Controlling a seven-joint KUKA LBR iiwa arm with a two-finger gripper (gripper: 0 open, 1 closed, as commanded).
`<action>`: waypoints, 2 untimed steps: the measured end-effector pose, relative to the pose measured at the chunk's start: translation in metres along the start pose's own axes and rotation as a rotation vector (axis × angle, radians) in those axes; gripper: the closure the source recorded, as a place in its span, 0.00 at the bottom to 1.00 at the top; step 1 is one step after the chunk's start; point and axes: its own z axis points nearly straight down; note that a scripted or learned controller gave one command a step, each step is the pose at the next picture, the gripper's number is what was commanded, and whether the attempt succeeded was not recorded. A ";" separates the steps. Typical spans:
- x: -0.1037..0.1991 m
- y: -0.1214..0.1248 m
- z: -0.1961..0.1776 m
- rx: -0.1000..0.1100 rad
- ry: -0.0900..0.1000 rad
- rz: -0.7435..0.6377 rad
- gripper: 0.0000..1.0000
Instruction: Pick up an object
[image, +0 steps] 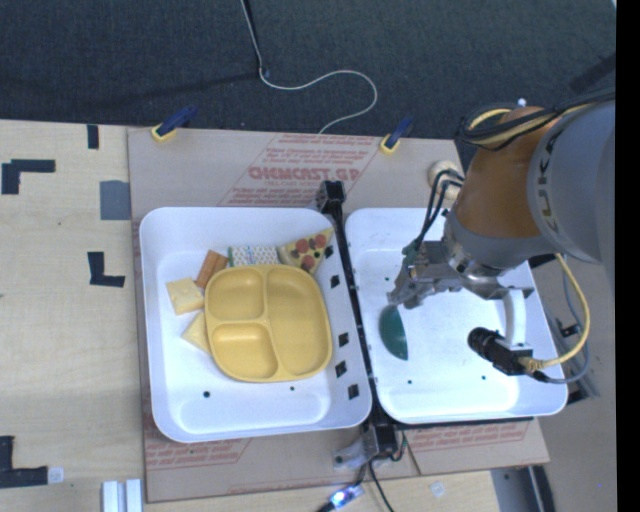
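A small dark green object (395, 334) lies on the floor of the right bin (450, 395), near its left wall. My gripper (412, 290) hangs just above and slightly to the right of it, under the grey arm with the orange band. A yellow divided plate (268, 322) fills the middle of the left bin (240, 410). Tan and orange food pieces (196, 283) lie at the plate's left edge, and a patterned piece (306, 250) sits at its top right.
A black divider strip (348, 300) runs between the two bins. A black cable end (497, 350) hangs off the arm over the right bin's right part. The bins rest on a cardboard sheet (290, 170) held by clamps.
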 end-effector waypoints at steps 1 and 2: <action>0.060 0.019 -0.009 -0.002 0.001 -0.002 1.00; 0.112 0.033 -0.010 -0.001 0.000 -0.001 1.00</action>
